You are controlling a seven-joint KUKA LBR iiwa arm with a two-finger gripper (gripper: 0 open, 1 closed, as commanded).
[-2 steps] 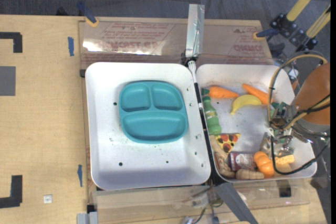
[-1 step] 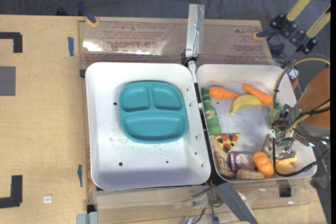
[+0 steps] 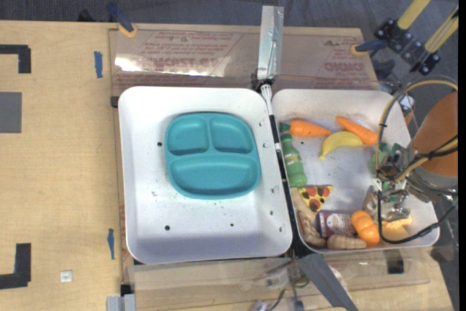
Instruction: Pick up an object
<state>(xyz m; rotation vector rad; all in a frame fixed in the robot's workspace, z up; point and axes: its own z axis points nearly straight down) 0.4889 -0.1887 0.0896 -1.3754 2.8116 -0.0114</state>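
A: Where is your claw [image 3: 394,206] just now?

B: Low in the right bin [image 3: 342,100], near its front right corner. Whether it is open or closed you cannot tell; wires and metal parts hide that.

A: And what could you pick up?

B: The closest things lie right under and beside the claw: a small orange fruit [image 3: 366,226] just to its left, and a yellow-orange piece [image 3: 397,228] right below it. Further left sit a small can [image 3: 333,221] and a pizza slice toy [image 3: 316,195]. Beyond the claw, toward the back wall, lie a banana [image 3: 339,144] and two carrots [image 3: 309,130]. A green bottle [image 3: 294,162] lies along the far left wall.

A: How will the fruit handle?

B: It looks like light, hard plastic, probably smooth and rounded, so it may roll or squirt out. Take it across its widest middle, squarely.

A: And the left bin [image 3: 138,178]?

B: It holds a blue divided plate [image 3: 212,155], well apart from your claw.
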